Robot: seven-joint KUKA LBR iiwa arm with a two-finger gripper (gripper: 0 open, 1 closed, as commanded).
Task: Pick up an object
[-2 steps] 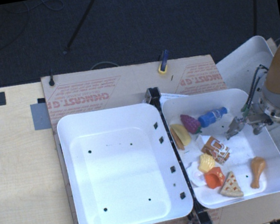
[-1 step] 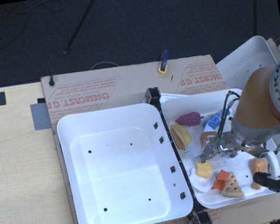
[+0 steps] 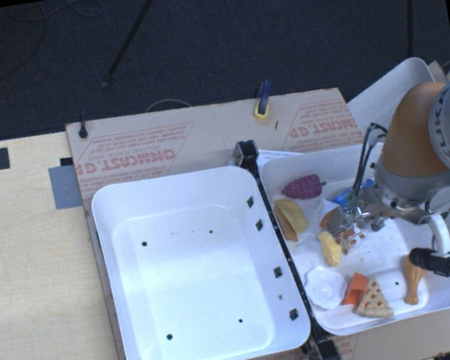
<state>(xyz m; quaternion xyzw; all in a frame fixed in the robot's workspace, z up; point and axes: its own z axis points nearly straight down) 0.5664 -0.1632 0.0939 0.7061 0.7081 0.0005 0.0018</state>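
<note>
Pizza slice (image 3: 372, 302); hand (image 3: 346, 222) beside banana (image 3: 330, 248)

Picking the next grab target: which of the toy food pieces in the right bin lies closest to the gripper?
The small brown toy piece just left of the gripper. The purple grape bunch, yellow banana-like piece and pizza slice lie farther off.

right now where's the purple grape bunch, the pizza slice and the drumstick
purple grape bunch (image 3: 301, 187), camera view, middle of the cluster
pizza slice (image 3: 373, 304), camera view, centre of the wedge
drumstick (image 3: 412, 278), camera view, middle of the tan shaft
</note>
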